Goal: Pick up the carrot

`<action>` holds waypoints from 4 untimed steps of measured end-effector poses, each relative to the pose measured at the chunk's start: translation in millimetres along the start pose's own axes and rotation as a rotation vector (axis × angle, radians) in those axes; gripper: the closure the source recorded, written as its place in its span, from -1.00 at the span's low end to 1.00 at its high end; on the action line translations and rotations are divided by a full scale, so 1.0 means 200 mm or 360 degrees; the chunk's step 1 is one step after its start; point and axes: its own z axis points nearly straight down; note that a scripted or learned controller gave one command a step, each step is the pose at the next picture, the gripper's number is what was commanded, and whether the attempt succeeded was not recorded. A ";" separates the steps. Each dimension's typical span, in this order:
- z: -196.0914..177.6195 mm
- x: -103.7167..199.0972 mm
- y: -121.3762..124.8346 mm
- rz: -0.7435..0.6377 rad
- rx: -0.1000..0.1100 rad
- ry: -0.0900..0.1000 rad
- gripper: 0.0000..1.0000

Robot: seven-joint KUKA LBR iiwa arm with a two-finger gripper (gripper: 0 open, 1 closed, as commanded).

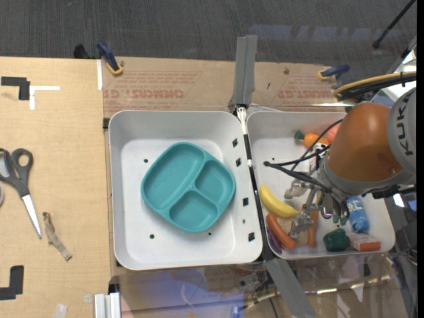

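Desk (53,177): a pale wooden surface lay to the left, with cardboard under the two bins.
Left bin (126,197): a shallow white bin that held the teal plate.
Right bin (265,138): a shallow white bin just beside the left one, with the toy food gathered in its near half.
Arm (364,144): it reached in from the right, its orange band over the right bin, with black cables trailing to the left.
Teal plate (189,187): a three-part plate that sat tilted near the middle of the left bin.
Gripper (303,225): it pointed down into the near part of the right bin; whether the fingers were released or clenched could not be told.
Scissors (20,184): grey-handled, they lay on the desk at the far left.
Banana (278,204): yellow, it lay left of the gripper in the right bin.
Carrot (279,234): orange, it lay slantwise at the near left corner of the right bin, just below the banana and beside the gripper's tip.
Green item (336,239): it rested near the right bin's front wall, right of the gripper.
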 end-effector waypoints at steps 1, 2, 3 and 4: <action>-0.05 -0.01 0.00 -0.0004 0.0000 -0.0007 1.00; -1.09 -0.10 -0.05 -0.0234 0.0000 -0.0001 1.00; -1.73 0.04 -0.30 -0.0642 0.0002 -0.0007 1.00; -1.87 -0.20 -0.55 -0.0870 0.0001 -0.0006 1.00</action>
